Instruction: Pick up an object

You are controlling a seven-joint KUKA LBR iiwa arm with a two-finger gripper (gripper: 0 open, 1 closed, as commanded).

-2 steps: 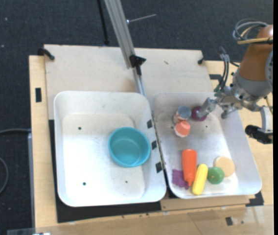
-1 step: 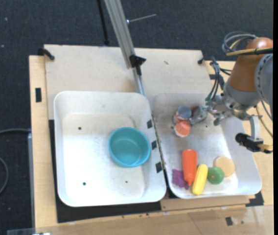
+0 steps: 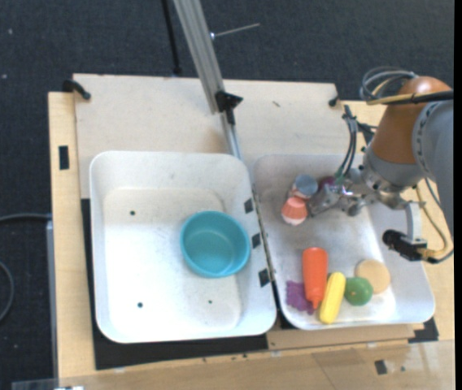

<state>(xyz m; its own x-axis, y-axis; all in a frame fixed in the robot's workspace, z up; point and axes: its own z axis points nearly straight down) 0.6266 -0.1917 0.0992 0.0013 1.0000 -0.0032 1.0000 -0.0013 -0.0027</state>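
Gripper [image 3: 322, 201] sits mid-right of frame, over upper part of right bin [image 3: 394, 303]; can't tell if fingers open or closed, nothing seen btwn them. Small salmon-pink cup [image 3: 294, 210], smooth plastic, lies just left of gripper. Round teal bowl [image 3: 215, 244] in left bin [image 3: 133, 218], well apart.

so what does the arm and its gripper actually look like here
The arm is grey and rounded, with a broad orange band above the wrist. Thin dark cables loop over the top of it and run down beside the wrist. The gripper is a small, dark metallic assembly; a black fitting sticks out below the wrist.
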